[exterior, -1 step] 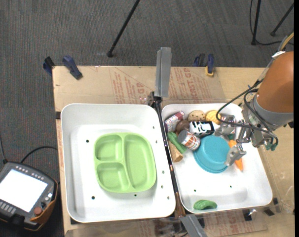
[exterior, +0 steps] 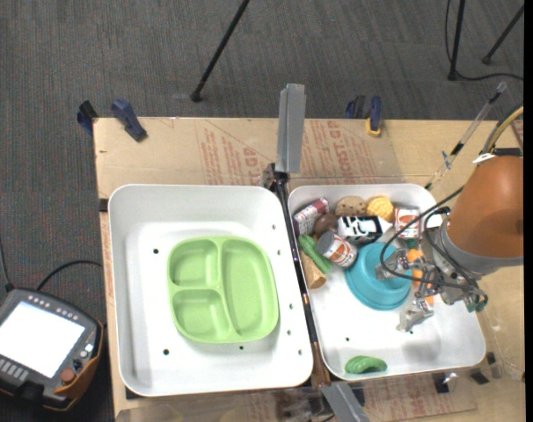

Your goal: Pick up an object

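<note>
My gripper [exterior: 413,313] hangs low over the right bin [exterior: 451,345], just right of a blue bowl [exterior: 378,281] and above bare bin floor. I see nothing held in it. The bin's far half is crowded: two cans [exterior: 310,211] [exterior: 339,253], a brown cookie [exterior: 350,207], a yellow waffle-like piece [exterior: 380,207], a black-and-white item [exterior: 361,227], a green cucumber shape [exterior: 310,250] and a red-and-white can [exterior: 407,219]. A small green pickle [exterior: 365,365] lies alone at the near edge. Small orange pieces [exterior: 414,258] sit partly hidden beside the wrist.
The left bin [exterior: 135,236] holds a green divided plate [exterior: 222,288]. A metal post [exterior: 290,134] stands behind the divider between the bins. Clamps [exterior: 126,117] grip the board's back edge. A tablet pendant [exterior: 38,345] lies on the floor at the lower left.
</note>
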